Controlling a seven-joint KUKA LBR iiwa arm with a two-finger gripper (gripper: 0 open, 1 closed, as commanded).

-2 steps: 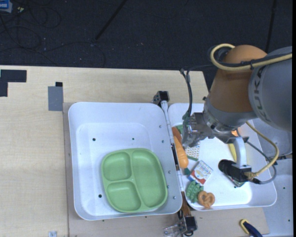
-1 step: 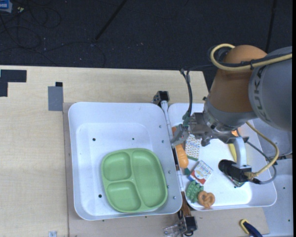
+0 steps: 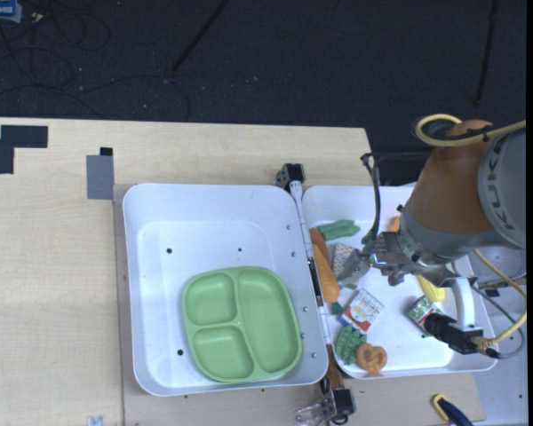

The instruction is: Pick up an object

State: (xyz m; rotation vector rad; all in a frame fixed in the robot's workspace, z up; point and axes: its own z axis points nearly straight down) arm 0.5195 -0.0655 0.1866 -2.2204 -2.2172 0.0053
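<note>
Wooden bench (image 3: 44, 264) (pale), dark carpet (image 3: 204, 51) behind.

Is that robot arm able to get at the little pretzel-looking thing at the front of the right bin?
Probably yes. The pretzel lies uncovered near the right bin's front rim, beside a green piece, and the gripper hangs just above that bin.

One fixed camera looks down, slanted, on both bins (image 3: 160, 229).

A long orange carrot (image 3: 324, 264) lies slanted along the right bin's (image 3: 400, 358) left wall. Beside it sit a green leafy piece (image 3: 339, 230), a small printed packet (image 3: 364, 308), and a brown pretzel (image 3: 371, 357) near the front rim.
</note>
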